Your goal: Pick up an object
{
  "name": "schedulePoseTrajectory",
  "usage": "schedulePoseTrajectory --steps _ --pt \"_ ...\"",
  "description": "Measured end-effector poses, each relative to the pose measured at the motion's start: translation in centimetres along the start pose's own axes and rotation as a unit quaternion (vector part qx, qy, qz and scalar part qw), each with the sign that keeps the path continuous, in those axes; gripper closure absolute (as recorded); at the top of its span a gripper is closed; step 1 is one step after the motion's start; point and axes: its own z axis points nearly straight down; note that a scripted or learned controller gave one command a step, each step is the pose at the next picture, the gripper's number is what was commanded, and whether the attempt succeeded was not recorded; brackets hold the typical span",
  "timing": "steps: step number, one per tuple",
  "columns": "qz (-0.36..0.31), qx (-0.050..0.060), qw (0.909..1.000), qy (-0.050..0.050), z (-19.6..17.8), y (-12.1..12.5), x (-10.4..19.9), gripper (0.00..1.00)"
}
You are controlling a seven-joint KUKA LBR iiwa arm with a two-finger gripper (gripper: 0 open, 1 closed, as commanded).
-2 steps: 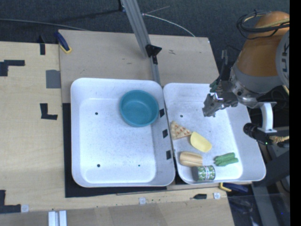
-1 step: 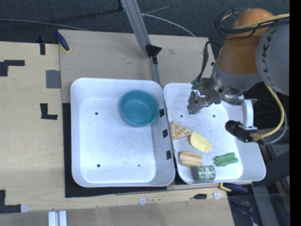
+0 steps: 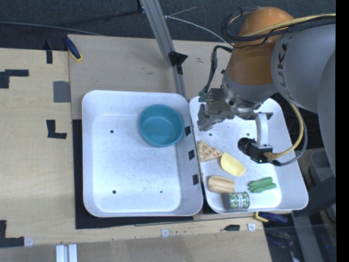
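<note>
Camera view is showing the gripper (image 3: 210, 119) hovering in the right bin (image 3: 289, 146), just above the cracker (image 3: 207, 150); yellow piece (image 3: 233, 165), bread roll (image 3: 221, 184) lying below. Finger state: cannot tell.

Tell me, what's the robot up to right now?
Hand hovering over right bin, nothing seen in it. Cracker nearest below. Blue bowl in left bin.

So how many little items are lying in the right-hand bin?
5: waffle piece, yellow piece, bread roll, green pod, small can. The arm may hide more.
</note>
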Motion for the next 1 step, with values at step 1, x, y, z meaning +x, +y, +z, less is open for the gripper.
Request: schedulePoseTrajectory --steps 1 --pt "0.000 0.000 1.0000 0.000 1.14 0.81 4.89 1.00"
